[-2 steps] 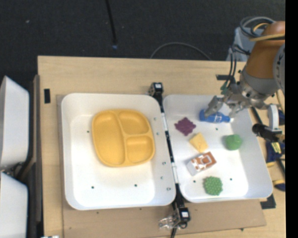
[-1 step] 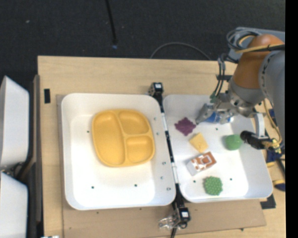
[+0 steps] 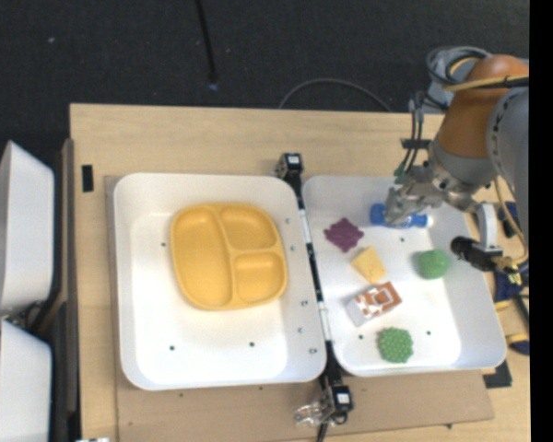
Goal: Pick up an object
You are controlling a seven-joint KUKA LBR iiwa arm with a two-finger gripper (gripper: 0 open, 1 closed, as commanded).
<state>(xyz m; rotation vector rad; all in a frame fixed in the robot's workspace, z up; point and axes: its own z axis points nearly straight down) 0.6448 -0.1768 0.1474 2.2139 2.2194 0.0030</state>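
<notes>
The bench (image 3: pixel 184 136) is carrying two white bins side by side. The left bin (image 3: pixel 147 339) is holding a yellow divided plate (image 3: pixel 229 254), lying flat near its centre. The right bin (image 3: pixel 461 330) is holding the loose items.

The arm (image 3: pixel 475 118) is reaching in over the right bin's far edge, and its gripper (image 3: pixel 405 208) is standing directly over a small blue object (image 3: pixel 387 215), apparently touching it. Whether the gripper is spread or closed cannot be told from this angle, and nothing is showing as held.

The blue object, judged the item being attempted, is lying near the bin's far wall, mostly hidden under the tool. It is looking small, light and probably rigid; taking it across its short width appears advisable.

Remaining items, well apart from one another: a green round piece (image 3: pixel 433 264), a green knobbly ball (image 3: pixel 395 344), a red-and-white packet (image 3: pixel 376 302), a yellow wedge (image 3: pixel 370 264) and a purple piece (image 3: pixel 343 234).
</notes>
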